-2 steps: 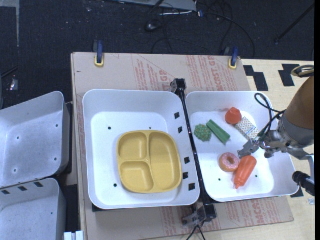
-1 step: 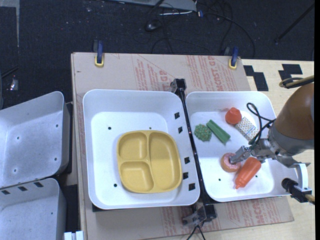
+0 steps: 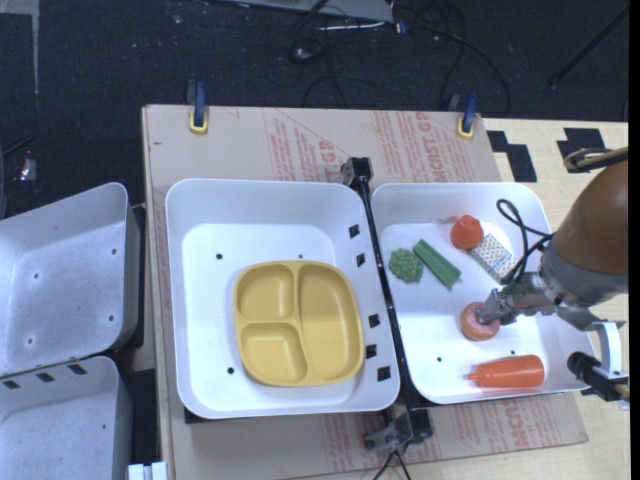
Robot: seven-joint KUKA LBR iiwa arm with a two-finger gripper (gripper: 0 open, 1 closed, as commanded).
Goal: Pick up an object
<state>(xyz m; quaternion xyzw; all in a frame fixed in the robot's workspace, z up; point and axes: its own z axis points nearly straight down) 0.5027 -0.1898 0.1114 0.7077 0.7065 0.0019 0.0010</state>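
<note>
Stock as I read it from my station, largest first.

Surface: a printed cardboard sheet across the middle of the frame, held by two yellow clamps along its upper edge.

Left bin: white, centre of the frame. It holds a yellow divided plate with three compartments, lying flat in the bin's lower half.

Right bin: white, right of centre, touching the left bin along a dark seam.

Arm: comes in from the right edge of the frame, its orange band showing as a rounded mass above the grey wrist.

Orange bottle: lies on its side near the right bin's lower edge, just below the hand.

Green block: a long bar, tilted, in the bin's upper middle.

Green bumpy ball: just left of the green block.

Patterned white block: upper right of the bin, beside the red-orange ball.

Small red disc: the nearest item to the hand, lying flat on the bin floor at centre right.

Hand: set down directly over the disc's upper right part, touching or nearly so. I cannot tell its state, nor whether it grasps the disc.
</note>
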